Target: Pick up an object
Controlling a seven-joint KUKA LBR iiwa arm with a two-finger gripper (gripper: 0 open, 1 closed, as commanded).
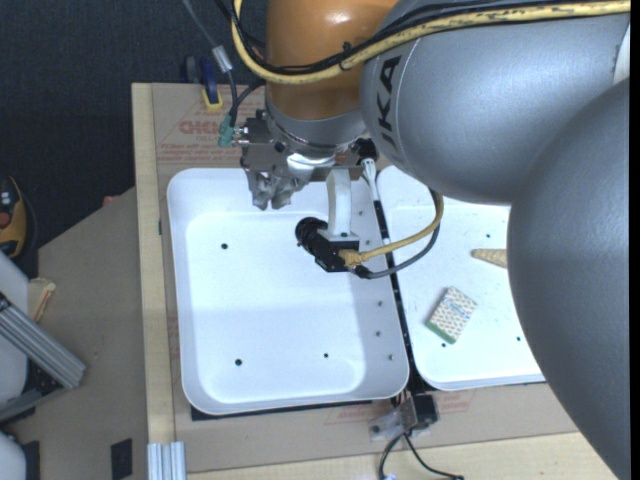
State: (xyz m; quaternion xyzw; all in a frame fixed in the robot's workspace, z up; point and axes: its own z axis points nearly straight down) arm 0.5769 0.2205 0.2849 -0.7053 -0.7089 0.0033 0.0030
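The big grey metal arm (520,118) is passing nearest the camera, covering the upper right of the view, with its glossy orange band (325,28) sitting just above the wrist. Below the band, the pincer (272,190) is hanging over the far edge of the left shallow white plastic bin (270,368). It is pointing downward, but whether it is apart or together cannot be told, because the wrist is hiding most of it. Nothing is showing between its tips, so it is not carrying anything.

A black cable fitting with a yellowish hose (325,246) is dangling from the wrist over the left bin, probably only because it is feeding the tool.

The likely object of the task, a small flat rectangular packet with a pale pattern and a green edge (452,314), is lying in the right shallow white bin (470,368), near the wall between the bins and well apart from the pincer. A thin tan stick-like piece (490,258) is lying farther back in the same bin, partly hidden under the arm.

The brown cardboard-covered tabletop (160,268) is carrying both bins. To reach the packet, the pincer is probably needing to cross the dividing wall, and the hanging hose could be catching there.
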